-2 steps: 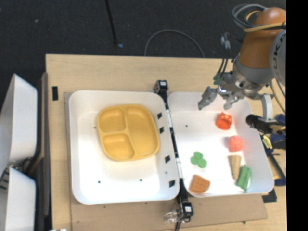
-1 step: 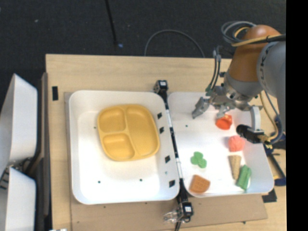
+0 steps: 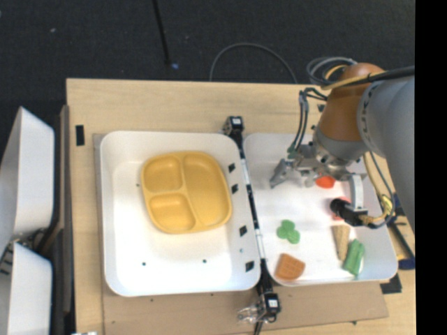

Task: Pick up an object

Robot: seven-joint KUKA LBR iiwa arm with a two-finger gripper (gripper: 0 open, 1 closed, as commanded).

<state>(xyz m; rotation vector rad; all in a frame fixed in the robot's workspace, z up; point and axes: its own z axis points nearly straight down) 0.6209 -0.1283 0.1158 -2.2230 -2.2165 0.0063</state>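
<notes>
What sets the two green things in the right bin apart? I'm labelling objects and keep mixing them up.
The green blob is rounded and lumpy; the green stick is long and narrow. The blob lies near the bin's middle, apart from other items; the stick lies at the right edge, beside a tan cone. The stick looks longer. Both are green and lie flat.

yellow tray [image 3: 186, 191], white bins [image 3: 115, 208], green toy [image 3: 287, 232], orange wedge [image 3: 290, 267], green block [image 3: 353, 257], perhaps red object [image 3: 325, 182].
</notes>
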